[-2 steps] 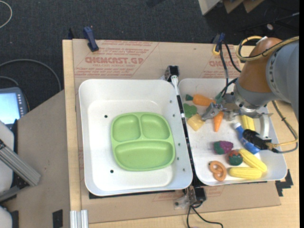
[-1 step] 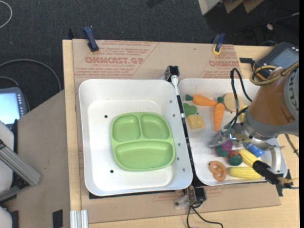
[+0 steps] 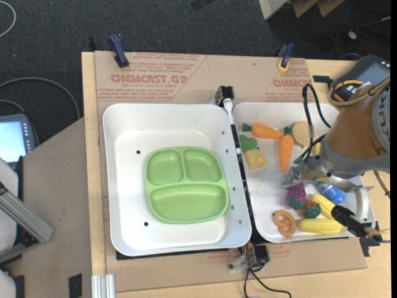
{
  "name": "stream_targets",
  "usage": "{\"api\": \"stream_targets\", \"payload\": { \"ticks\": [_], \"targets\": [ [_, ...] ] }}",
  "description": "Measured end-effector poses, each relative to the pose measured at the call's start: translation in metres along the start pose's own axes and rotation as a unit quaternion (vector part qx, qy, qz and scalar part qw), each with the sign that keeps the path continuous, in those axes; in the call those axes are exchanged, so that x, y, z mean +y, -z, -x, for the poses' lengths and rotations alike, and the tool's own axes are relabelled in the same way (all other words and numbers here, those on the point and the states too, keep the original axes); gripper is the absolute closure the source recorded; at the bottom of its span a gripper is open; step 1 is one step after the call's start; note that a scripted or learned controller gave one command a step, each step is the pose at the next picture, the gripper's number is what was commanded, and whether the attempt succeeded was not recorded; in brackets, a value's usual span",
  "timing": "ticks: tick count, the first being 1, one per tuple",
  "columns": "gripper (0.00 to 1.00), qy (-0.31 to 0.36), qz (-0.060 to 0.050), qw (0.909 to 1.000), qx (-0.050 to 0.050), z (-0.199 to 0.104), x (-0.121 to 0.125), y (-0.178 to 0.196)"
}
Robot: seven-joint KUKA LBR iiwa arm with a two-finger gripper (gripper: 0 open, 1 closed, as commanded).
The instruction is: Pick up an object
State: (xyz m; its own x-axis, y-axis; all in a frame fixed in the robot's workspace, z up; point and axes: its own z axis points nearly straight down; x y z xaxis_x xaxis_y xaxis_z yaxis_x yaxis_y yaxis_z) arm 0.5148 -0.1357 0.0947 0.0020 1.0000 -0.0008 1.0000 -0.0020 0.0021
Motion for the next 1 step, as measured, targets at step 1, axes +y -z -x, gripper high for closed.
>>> {"api": "stream_targets", "payload": {
  "ticks": [1],
  "targets": [
    [1.00, 0.005, 0.004, 1.0000, 0.000, -0.0563, 0.0175, 0.1012]
  ]
}}
